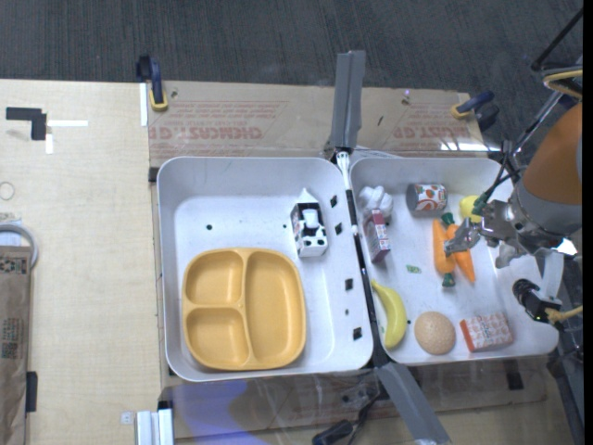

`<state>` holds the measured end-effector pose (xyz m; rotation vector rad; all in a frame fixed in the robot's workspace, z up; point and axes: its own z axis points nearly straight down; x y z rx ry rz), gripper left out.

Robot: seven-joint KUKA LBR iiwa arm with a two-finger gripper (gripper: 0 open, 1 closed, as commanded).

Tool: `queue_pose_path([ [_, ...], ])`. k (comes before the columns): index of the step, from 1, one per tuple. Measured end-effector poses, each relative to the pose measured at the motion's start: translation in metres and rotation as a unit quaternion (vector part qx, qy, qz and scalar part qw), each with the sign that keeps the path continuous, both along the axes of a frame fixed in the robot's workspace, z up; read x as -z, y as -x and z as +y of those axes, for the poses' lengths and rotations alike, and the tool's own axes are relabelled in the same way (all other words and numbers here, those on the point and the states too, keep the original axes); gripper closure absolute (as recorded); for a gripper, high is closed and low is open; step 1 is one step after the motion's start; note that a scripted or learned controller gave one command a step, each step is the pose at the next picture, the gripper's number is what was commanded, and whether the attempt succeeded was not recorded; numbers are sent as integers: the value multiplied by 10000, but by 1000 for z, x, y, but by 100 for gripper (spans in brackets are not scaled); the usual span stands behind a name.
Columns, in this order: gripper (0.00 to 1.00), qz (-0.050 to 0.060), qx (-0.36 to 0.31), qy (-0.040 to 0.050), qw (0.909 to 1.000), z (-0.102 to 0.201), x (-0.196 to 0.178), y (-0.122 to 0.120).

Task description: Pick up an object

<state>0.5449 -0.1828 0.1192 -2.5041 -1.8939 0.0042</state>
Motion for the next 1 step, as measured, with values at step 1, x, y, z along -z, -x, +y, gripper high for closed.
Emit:
queue_pose_path([
  [1,0,9,29,-7,10000,25,29,-5],
])
